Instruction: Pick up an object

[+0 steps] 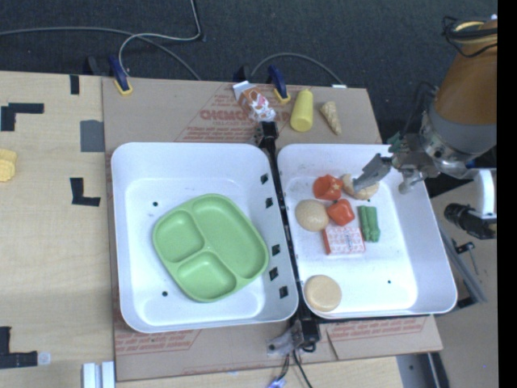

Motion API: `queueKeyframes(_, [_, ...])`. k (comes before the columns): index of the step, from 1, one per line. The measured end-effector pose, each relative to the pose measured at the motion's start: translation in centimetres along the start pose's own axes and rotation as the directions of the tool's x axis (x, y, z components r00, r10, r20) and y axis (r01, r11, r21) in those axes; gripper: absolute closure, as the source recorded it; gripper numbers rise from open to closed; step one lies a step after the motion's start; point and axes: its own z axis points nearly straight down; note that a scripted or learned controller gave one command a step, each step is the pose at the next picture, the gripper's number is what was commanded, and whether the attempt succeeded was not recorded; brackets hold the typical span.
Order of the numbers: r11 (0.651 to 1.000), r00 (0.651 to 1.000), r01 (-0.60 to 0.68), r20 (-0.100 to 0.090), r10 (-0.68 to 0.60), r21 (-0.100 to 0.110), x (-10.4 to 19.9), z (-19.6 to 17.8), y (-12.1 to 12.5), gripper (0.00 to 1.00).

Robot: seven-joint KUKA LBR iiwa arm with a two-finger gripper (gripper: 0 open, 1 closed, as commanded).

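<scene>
Looked like a robotics lab: cardboard-covered bench (218,120), blue clamps (121,78) upper left, loose cables (161,35) along the top, two white bins (129,217) mid-frame.

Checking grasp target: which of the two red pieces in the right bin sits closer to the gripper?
The upper red piece, just left of the gripper; the other red piece lies lower.
</scene>
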Motion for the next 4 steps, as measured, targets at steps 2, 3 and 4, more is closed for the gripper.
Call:
queueKeyframes(2, [1.0, 1.0, 0.001, 0.0, -0.001, -0.005, 2.8, 17.7, 6.7, 0.0])
queueKeyframes(3, [1.0, 1.0, 0.002, 0.002, -0.002, -0.006, 2.7, 16.7, 6.7, 1.0])
queueKeyframes(4, [1.0, 1.0, 0.002, -0.001, -0.002, -0.001, 11.1, 7.9, 6.7, 1.0])
